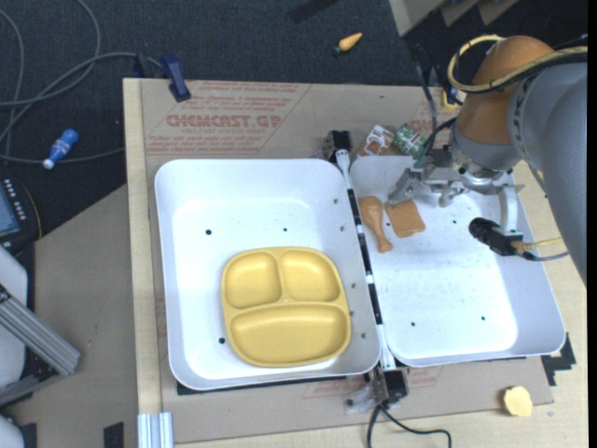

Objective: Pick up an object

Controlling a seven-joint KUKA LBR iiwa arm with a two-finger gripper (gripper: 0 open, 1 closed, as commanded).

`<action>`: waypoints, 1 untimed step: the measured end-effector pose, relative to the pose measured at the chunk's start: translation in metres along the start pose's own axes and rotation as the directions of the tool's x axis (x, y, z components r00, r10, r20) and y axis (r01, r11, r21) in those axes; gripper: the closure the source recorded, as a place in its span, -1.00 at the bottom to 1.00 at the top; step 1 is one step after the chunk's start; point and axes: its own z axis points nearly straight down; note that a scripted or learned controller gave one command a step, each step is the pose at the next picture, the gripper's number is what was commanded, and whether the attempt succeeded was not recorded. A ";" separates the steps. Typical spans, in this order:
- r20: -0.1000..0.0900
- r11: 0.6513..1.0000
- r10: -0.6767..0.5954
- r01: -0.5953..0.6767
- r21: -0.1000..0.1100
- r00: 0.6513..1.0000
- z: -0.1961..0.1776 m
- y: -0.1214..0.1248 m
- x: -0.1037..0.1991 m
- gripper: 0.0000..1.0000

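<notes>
Camera view: the tool [417, 183] is seen low in the right bin [466, 325], toward that bin's 11 o'clock corner, with a flat tan piece [405, 218] just at its 7 o'clock side and an orange, carrot-like piece [375, 222] lying beside that, close to the bin's left wall. Whether the tool is parted or closed cannot be told, and nothing is seen gripped. A miss is judged likely: the tan piece is thin and flat, so it may be slid along the smooth floor rather than caught. The orange piece, narrow and tapered, may be rolled or pushed against the wall. A yellow divided plate [284, 304] is left in the left bin [187, 203], at 9 o'clock, well apart.
</notes>
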 end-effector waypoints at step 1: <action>0.003 1.000 0.002 -0.002 0.001 1.000 0.009 -0.002 0.013 -1.00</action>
